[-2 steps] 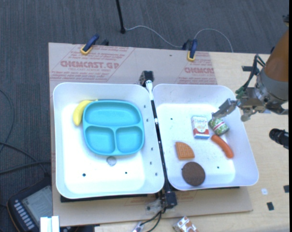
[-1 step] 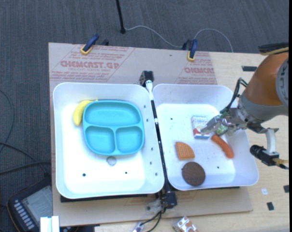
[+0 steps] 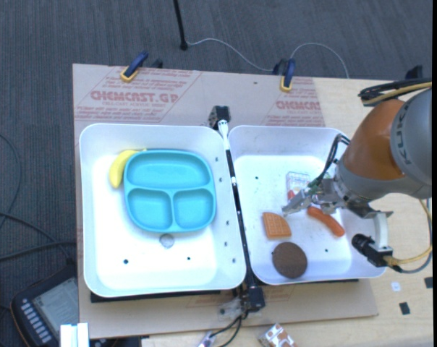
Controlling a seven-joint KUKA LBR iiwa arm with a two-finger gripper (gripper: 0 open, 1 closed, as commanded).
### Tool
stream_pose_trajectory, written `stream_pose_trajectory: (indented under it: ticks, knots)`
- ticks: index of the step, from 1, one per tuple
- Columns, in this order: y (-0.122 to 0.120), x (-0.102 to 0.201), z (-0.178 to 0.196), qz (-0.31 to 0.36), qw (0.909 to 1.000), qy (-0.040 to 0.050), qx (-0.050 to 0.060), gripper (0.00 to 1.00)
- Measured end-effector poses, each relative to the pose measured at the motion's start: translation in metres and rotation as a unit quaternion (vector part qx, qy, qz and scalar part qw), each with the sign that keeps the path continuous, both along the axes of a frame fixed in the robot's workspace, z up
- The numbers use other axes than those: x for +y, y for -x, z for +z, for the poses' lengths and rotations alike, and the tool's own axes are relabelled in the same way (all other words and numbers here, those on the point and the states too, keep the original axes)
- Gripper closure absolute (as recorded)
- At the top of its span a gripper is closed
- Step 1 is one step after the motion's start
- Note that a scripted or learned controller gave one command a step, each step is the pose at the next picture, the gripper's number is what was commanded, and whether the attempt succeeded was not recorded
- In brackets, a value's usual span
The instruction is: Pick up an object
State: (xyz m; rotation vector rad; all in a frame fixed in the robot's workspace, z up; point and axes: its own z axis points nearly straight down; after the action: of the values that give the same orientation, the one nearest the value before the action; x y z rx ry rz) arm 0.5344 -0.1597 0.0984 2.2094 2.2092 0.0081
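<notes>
Sitting side by side on the table [image 3: 204, 92]: two white bins. Left bin [image 3: 103, 266] holding one blue divided tray [image 3: 170, 191] near its upper middle, one yellow banana [image 3: 118, 168] touching the tray's left edge, one small grey piece [image 3: 166, 241] just below the tray; lower half of the floor lying open. Right bin [image 3: 262, 150] holding one orange waffle piece [image 3: 276, 226], one brown round cookie [image 3: 289, 259] near the bottom wall, one orange carrot [image 3: 327, 221], one small white packet [image 3: 298, 181]; upper left floor lying open. Hanging over the right bin's middle, claw [image 3: 297, 201] spreading its fingers apart, gripping nothing, tips just above the waffle piece and beside the carrot.
</notes>
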Motion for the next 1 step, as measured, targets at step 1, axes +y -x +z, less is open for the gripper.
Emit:
stream_pose_trajectory:
  ticks: [1]
  knots:
    - [-0.0017,-0.0016,0.012,-0.001,1.0,0.0018,-0.003,1.0]
